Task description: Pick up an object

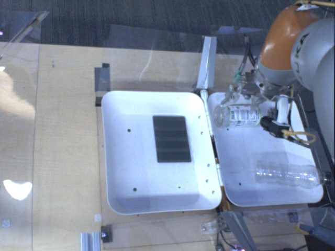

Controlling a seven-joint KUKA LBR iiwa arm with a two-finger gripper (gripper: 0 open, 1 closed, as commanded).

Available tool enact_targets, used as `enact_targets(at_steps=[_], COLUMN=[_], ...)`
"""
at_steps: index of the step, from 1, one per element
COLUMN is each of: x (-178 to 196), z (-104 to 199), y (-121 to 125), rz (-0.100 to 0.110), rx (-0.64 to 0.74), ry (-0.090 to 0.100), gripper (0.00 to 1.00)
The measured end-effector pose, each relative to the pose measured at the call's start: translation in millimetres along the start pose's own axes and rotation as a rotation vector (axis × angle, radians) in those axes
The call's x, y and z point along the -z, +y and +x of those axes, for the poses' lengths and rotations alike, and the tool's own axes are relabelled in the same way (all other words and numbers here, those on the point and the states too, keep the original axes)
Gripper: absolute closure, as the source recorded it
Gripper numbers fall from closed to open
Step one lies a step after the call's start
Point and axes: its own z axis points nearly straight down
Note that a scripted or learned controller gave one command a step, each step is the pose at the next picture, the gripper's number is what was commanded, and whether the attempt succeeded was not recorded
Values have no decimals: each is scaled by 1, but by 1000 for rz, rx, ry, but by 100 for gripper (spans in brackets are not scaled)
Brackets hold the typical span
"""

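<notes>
On the left sits the left bin [112, 156], and flat in its middle lies a dark rectangular block [171, 138], its long axis running near to far. It is well apart from the arm and nothing is near it.

Across the divider, the right bin [235, 184] holds two clear plastic things. At its far left corner a clear cup-like container [235, 115] lies on its side, its long axis running left to right, its open mouth seemingly toward the divider. At the near right, a clear plastic bottle [287, 174] also lies on its side, long axis left to right, hard to make out against the white floor.

The gripper [246, 97] hangs at the far end of the right bin, directly over or against the clear container; the arm's orange band [280, 35] rises behind it to the right. Glare and the see-through plastic blur the tip, so I cannot tell whether the gripper is released, clenched or grasping the container.

By my judgement the container is the likely target: it lies just beneath the gripper, whereas the bottle is nearer and to the right.
</notes>
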Motion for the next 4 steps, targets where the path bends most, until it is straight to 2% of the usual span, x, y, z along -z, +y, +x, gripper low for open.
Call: enact_targets(at_steps=[1,2,3,4], x=[-38,-98,-34,-95], z=[-16,-55,-65,-74], y=[9,9,-31,-106], rz=[-27,-3,0,-10], rx=[-2,245,436,521], ry=[-3,-1,0,-3], gripper=[0,0,0,0])
